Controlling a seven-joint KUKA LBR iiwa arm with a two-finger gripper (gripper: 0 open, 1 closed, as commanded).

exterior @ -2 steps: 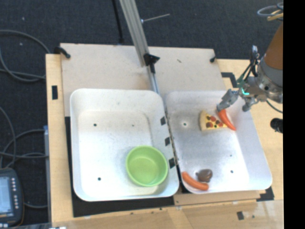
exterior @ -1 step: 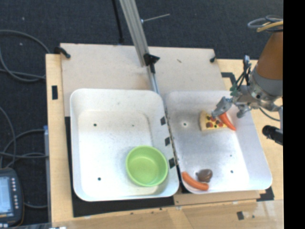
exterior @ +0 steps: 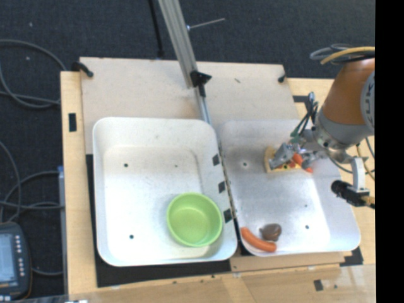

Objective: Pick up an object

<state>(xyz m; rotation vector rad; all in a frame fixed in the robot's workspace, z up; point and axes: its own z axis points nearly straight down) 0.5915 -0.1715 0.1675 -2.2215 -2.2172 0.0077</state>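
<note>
The grey robot arm with the orange band (exterior: 350, 100) comes in from the right side and leans over the right shallow white bin (exterior: 328, 223). Its pincer (exterior: 291, 154) is low over the top part of that bin. Right at the tip of the pincer sits a small tan block (exterior: 275, 163), and it looks like it is touching the pincer. A little orange and red thing (exterior: 298, 161) is just beside it, under the pincer. I cannot tell if the pincer is open or closed, and I cannot tell if it is gripping the block.

Well below the pincer, at the near edge of the same bin, lies a long orange carrot-shaped toy (exterior: 258, 240). A small round brown lump (exterior: 271, 231) sits just beside it, touching or almost touching.

Far to the left of the pincer and lower down is the left shallow white bin (exterior: 126, 169). A round light green plastic bowl (exterior: 194, 219) stands in its near right corner.

Both bins rest side by side on the pale wooden desk (exterior: 145, 87)
</note>
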